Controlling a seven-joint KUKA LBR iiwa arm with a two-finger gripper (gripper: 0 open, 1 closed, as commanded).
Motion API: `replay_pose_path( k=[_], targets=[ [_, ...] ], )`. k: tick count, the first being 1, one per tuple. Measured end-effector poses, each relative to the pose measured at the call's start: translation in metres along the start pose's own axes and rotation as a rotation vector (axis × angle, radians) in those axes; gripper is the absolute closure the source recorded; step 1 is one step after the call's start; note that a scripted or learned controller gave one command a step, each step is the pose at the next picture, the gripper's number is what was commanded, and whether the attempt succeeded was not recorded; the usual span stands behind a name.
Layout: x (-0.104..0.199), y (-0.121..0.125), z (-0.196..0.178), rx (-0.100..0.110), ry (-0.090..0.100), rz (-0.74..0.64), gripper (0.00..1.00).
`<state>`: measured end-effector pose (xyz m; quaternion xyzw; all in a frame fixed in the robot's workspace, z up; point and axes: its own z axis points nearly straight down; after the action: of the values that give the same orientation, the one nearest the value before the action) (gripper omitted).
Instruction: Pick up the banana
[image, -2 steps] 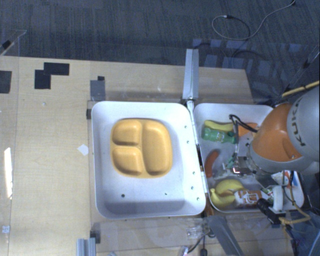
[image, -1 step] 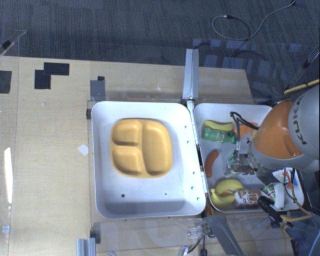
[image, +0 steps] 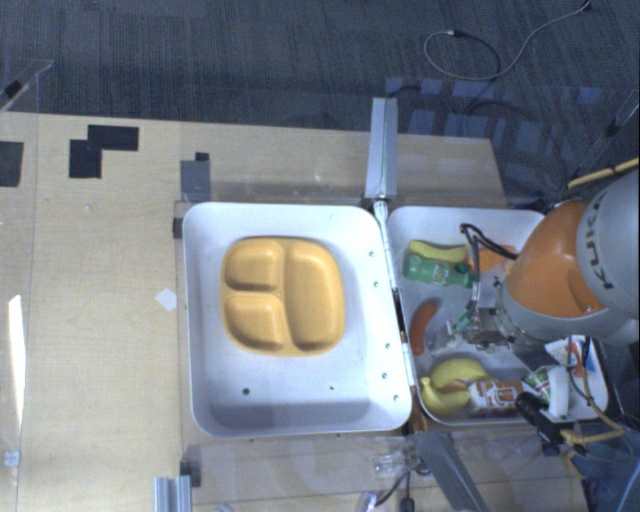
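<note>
While hovering over the right bin (image: 530, 216), end effector (image: 478, 322) just above banana (image: 447, 384) at that bin's near-left corner; grip state impossible to tell. Banana unlifted; descent, grasp and lift all left.

The bench (image: 100, 330) looks like pale wood with a matt, faintly grained face. Both white bins, the left bin (image: 200, 330) and the right bin (image: 400, 225), look like smooth plastic with a soft sheen. The yellow divided tray (image: 285, 295) seems moulded plastic, satin and smooth. The banana (image: 450, 383) looks glossy, like plastic. The arm's orange band (image: 550, 265) is smooth and semi-gloss. The far floor (image: 250, 50) looks like dark, rough carpet.
</note>
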<state>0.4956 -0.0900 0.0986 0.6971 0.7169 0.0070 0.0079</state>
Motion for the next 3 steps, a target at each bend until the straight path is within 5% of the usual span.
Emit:
replay_pose_path(
  k=[1,2,3],
  targets=[
    [0.02,-0.003,-0.125,0.017,0.002,-0.173,0.0],
    [-0.002,-0.008,-0.015,0.022,0.003,-0.061,0.0],
    [-0.026,0.085,-0.004,0.02,0.001,-0.004,0.0]
  ],
)
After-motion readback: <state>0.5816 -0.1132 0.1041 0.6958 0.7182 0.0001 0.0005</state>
